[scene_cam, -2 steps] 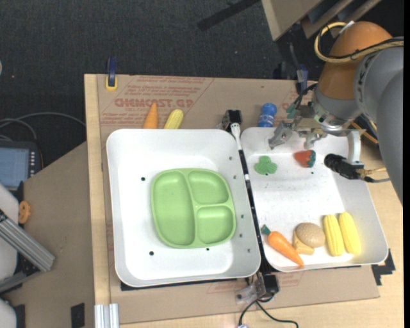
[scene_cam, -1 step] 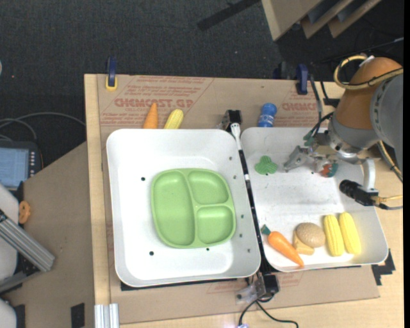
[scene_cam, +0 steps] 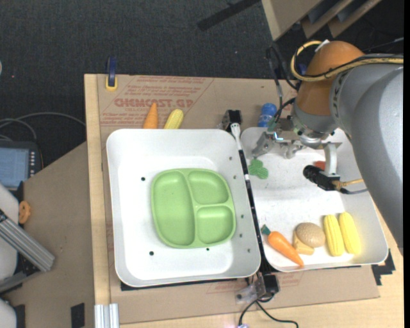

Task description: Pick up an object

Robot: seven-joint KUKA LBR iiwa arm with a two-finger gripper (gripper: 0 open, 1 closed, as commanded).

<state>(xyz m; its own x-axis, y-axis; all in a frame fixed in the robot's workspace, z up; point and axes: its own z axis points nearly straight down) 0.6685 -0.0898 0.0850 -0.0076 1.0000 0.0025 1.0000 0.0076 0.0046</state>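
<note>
Nearest the camera, a carrot point(scene_cam: 282, 247) lies in the right bin point(scene_cam: 282, 192) beside a bread roll point(scene_cam: 310, 234) and two corn cobs point(scene_cam: 339, 233). It looks light, stiff and smooth; grip mid-body. Whether the pincer point(scene_cam: 277, 142) is wide or narrow, I cannot tell.

Dark carpet point(scene_cam: 96, 38) stretching across top and left of view. Tan bench board point(scene_cam: 186, 96) lying over it, showing red printed lettering point(scene_cam: 154, 101) along far edge. Blue clip point(scene_cam: 112, 72) gripping board's far left corner. Black cables point(scene_cam: 38, 122) trailing over carpet at left, passing beside small blue screen point(scene_cam: 14, 165). Metal rail point(scene_cam: 25, 246) slanting at lower left. Pale wooden furniture point(scene_cam: 314, 16) standing at top right. Even overhead light falling, casting soft shadows.
</note>
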